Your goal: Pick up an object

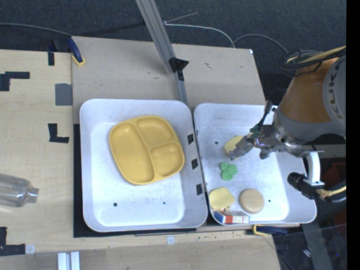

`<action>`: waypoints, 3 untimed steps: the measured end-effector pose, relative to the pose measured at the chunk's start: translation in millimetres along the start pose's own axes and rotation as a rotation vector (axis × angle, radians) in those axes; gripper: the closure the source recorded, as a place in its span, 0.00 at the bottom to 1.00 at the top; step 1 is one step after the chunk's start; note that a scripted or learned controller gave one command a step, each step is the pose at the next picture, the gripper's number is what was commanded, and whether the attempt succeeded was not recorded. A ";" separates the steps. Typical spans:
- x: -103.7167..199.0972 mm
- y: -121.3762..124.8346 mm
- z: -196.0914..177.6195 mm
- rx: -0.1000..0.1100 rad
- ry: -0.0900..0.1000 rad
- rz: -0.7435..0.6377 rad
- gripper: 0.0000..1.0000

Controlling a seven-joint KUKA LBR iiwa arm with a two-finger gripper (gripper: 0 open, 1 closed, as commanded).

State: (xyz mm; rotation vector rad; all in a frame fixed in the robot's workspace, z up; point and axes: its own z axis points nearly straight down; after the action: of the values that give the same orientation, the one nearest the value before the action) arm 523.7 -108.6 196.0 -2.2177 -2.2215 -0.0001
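Note:
The right bin (281,167) holds several small objects. A pale yellow piece (231,145) lies near its middle left, and a green leafy item (228,171) sits just below it. A yellow block (221,197) and a tan round piece (251,201) rest near the front wall, beside a red, white and blue item (232,219). My gripper (243,149) reaches in from the right and hangs low, right against the pale yellow piece and just above the green item. Whether anything is held is hidden by the gripper body.
The left bin (95,167) carries a yellow divided plate (147,148). A metal post (156,24) slants down to the bins' back edge. A clear plastic bottle (14,190) lies on the bench at far left. The arm's grey and orange body (309,103) overhangs the right bin's right side.

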 end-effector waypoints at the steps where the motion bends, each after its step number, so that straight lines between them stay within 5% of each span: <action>1: 1.3 0.2 -9.6 0.000 0.002 -0.002 1.00; 2: -15.3 -27.8 5.0 0.003 -0.002 0.003 1.00; 3: 53.3 -18.0 -119.2 -0.009 -0.001 -0.005 1.00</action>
State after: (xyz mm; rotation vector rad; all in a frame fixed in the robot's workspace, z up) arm 505.8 -55.5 315.3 -2.2176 -2.2321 -0.0087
